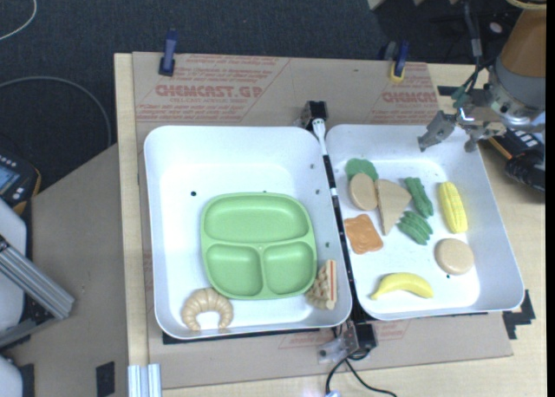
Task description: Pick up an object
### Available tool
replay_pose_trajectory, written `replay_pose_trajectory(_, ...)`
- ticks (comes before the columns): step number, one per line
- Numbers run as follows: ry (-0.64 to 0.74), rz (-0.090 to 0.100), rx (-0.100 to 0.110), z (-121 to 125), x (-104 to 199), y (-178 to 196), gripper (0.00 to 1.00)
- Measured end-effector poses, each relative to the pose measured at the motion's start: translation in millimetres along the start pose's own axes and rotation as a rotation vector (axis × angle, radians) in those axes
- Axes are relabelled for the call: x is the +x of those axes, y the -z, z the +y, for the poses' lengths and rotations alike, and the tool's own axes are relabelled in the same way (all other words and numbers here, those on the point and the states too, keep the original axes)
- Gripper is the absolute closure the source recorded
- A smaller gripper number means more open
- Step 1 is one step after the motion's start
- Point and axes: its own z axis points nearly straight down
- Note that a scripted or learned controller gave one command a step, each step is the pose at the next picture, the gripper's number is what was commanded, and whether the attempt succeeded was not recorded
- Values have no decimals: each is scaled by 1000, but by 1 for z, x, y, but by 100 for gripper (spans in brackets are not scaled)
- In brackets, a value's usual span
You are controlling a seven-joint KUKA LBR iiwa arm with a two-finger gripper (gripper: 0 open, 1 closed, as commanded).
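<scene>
Now, on your left, the left bin (165, 213) holds a green 3-part tray (257, 244), a croissant (207, 309) at its near-left corner and a sandwich piece (326, 284) beside its right edge. Next, the right bin (494, 239) carries a banana (402, 285), corn (452, 206) and green beans (418, 211). Farthest right, your pincer (453, 133) hovers released over the far rim, grasping nothing.
</scene>
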Motion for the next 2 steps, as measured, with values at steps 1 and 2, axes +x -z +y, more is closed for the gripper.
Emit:
replay_pose_trajectory(1,-3,5,6,-54,34,-117,0)
replay_pose_trajectory(2,5,4,1,-123,108,-9,0)
